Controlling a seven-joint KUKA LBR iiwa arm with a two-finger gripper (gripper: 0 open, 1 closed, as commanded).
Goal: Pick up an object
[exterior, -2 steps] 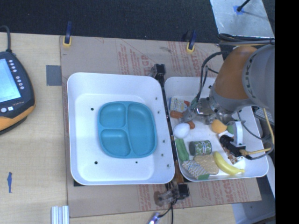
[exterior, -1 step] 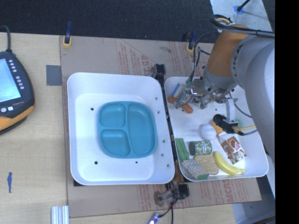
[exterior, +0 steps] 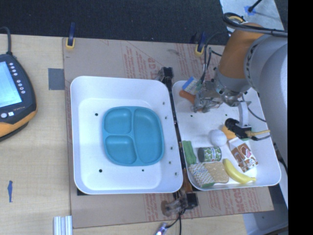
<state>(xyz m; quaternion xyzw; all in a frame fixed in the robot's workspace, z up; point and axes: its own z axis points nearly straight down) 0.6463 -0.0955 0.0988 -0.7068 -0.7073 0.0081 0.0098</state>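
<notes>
Red print runs along the edges of the brown cardboard sheet [exterior: 122,50] under both bins, in repeated lines on its far, left and near-right borders; letters too small and blurred to read. Green can [exterior: 210,154] in the right bin carries a label with pale markings, not legible. Small packet [exterior: 243,156] at the right bin's near right shows a red-brown and white printed face, wording unreadable. Handheld pendant [exterior: 14,97] at far left has a lit screen, contents indistinct.
</notes>
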